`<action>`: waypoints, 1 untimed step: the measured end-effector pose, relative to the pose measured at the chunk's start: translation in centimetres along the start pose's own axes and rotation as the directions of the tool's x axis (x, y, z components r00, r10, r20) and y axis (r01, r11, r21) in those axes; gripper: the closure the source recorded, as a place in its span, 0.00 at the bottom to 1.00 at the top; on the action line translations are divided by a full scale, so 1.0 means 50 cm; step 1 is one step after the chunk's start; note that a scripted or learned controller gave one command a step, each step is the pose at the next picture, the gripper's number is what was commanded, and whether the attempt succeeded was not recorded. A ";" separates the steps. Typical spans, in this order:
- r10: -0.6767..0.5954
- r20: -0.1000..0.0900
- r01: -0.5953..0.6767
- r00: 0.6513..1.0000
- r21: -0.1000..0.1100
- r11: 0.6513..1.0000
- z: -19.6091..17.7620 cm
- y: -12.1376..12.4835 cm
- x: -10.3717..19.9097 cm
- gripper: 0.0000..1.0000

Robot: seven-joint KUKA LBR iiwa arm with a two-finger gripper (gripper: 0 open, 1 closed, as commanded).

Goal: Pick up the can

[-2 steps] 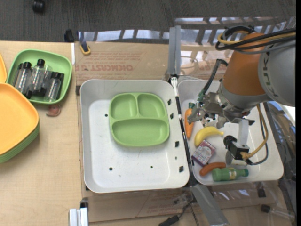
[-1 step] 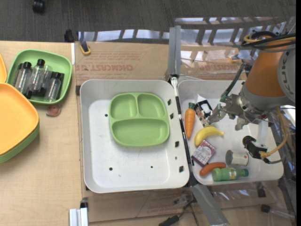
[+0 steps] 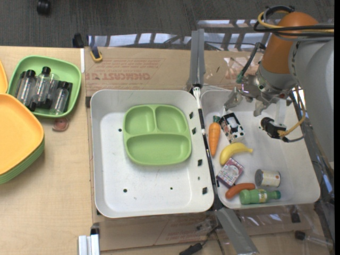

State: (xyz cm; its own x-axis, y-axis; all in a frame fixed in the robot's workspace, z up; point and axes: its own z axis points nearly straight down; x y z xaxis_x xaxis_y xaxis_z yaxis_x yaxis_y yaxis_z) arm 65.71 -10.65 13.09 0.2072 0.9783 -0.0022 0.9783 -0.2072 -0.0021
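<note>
The left bin [image 3: 106, 158] holds a green divided tray [image 3: 157, 134] near its far edge. The right bin [image 3: 297, 158] holds a carrot [image 3: 213, 136], banana [image 3: 235, 151], packet [image 3: 230, 172], sausage [image 3: 239, 189] and green bottle [image 3: 258, 196]. A green dish of vials [image 3: 43, 86] and stacked orange plates [image 3: 18, 142] sit on the desk's left side.

The grey KUKA arm [image 3: 313, 73] reaches in from the right of the camera view, its orange band [image 3: 284, 41] sitting just above the wrist. The wrist points downward and toward the left — the two-finger black gripper [image 3: 231, 125] hangs low at its end. Yellow and black cables loop around the wrist.
</note>
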 end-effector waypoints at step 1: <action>-0.087 -0.005 0.087 0.996 -0.038 0.996 0.046 -0.139 -0.041 0.00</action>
State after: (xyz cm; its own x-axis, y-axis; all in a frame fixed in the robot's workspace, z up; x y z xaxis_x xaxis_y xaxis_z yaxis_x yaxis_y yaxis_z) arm 58.49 -11.23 10.81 0.1212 0.9926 0.0027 0.9920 -0.1212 0.0353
